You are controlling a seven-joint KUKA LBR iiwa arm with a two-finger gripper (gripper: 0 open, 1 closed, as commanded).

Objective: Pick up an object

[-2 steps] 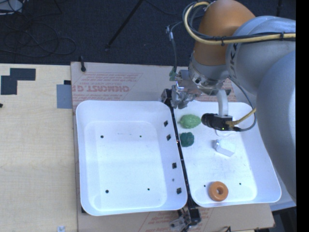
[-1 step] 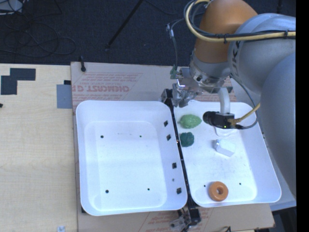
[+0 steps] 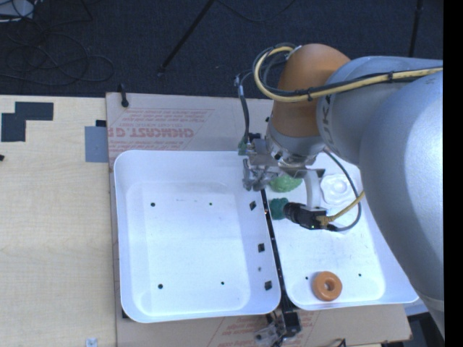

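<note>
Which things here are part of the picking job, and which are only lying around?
Part of the job:
- two-finger gripper, low in the right white bin
- green soft object
- orange ring
- white round object

Lying about:
- left white bin
- brown cardboard sheet
- black floor cables

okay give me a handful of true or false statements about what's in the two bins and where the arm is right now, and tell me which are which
1. An orange ring lies in the right bin. True.
2. The gripper is over the middle of the left bin. False: it is at the divider between the bins, near their far end.
3. A green object sits beside the gripper. True.
4. The orange ring touches the green object. False: they are far apart.
5. A white object lies in the left bin. False: right bin.
</note>
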